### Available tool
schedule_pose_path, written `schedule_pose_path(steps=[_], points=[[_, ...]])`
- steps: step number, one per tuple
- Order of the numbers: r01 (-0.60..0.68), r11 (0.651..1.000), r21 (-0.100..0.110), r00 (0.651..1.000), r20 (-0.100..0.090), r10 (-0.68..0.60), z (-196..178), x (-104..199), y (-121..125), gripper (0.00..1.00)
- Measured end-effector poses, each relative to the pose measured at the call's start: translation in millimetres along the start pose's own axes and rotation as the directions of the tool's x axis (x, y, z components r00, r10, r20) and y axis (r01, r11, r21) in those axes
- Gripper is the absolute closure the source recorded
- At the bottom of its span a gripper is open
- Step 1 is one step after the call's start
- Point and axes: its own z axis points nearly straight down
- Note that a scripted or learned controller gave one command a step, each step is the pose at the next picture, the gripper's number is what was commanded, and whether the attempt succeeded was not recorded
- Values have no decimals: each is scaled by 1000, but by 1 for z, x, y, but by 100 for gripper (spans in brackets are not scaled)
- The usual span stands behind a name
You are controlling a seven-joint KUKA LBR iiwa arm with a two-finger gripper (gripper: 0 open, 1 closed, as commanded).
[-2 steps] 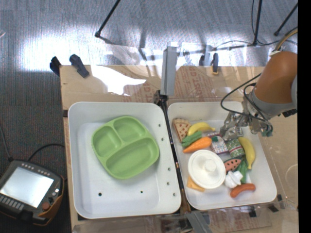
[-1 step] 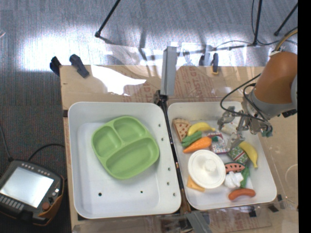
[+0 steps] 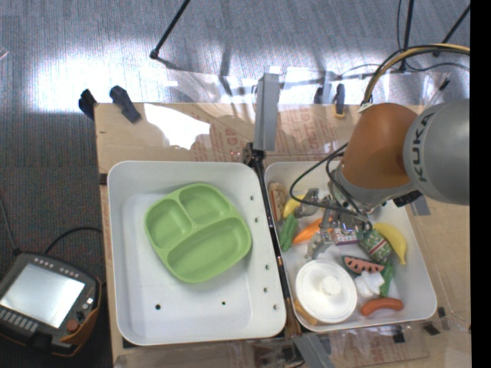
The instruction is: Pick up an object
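Note:
My gripper (image 3: 328, 227) reaches down into the right bin (image 3: 426, 286), under the orange band of the wrist (image 3: 380, 156). It hangs over a cluster of toy food: an orange carrot (image 3: 306, 234), a green pepper (image 3: 288, 233) and a purple-labelled packet (image 3: 347, 237). A yellow piece (image 3: 291, 206) lies to its left. To the right are a green can (image 3: 374, 244) and a banana (image 3: 396, 241). The wrist hides whatever lies directly beneath it.
A white lidded bowl (image 3: 326, 290) sits at the front of the right bin, with a watermelon slice (image 3: 359, 265), a green pod (image 3: 386, 277) and a sausage (image 3: 381, 306) beside it. The left bin (image 3: 130, 297) holds a green divided plate (image 3: 199, 231).

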Motion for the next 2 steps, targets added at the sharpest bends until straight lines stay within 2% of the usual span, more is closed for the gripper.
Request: schedule_pose_path(steps=[1,2], points=[[-171,985,4,985,-2,171,0,1,9,0],[-165,986,4,986,1,165,-10,0,11,100]])
